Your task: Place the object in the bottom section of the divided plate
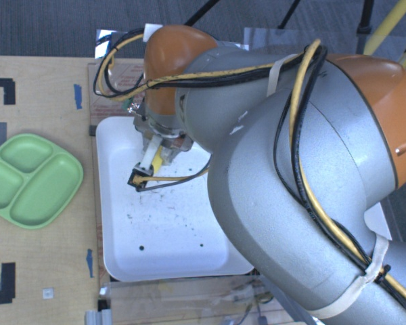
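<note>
Grey robot gripper [159, 144] over a shallow white plastic bin [162, 249], at its twelve o'clock end; whether it holds anything cannot be told. Green divided plastic plate [76, 171] lies at nine o'clock. Best to confirm a hold before carrying to its six-o'clock section [46, 188].

Bulky grey arm [304, 181] of rounded segments, glossy orange dome [176, 46] above the wrist — a second orange band [386, 107] at far right, black and yellow cables [299, 181] strapped on with what look like pale ties [276, 76]
</note>
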{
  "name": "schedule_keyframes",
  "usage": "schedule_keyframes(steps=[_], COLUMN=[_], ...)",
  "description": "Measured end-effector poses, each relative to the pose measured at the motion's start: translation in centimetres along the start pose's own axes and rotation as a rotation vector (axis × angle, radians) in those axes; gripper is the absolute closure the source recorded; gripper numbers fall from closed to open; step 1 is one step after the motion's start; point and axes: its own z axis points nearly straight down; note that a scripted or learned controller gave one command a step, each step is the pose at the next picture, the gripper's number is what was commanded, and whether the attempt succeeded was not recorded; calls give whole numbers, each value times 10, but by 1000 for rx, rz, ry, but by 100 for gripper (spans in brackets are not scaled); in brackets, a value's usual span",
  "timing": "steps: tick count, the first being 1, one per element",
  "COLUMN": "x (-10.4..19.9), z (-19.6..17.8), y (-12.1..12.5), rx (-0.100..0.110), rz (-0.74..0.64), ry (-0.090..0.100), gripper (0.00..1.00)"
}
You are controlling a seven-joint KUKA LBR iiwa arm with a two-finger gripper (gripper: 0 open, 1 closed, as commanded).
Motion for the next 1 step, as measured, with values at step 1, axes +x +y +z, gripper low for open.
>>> schedule_keyframes(steps=[1], x=[-64], z=[24], y=[55], rx=[21], rz=[-215], ry=[1], gripper=[100])
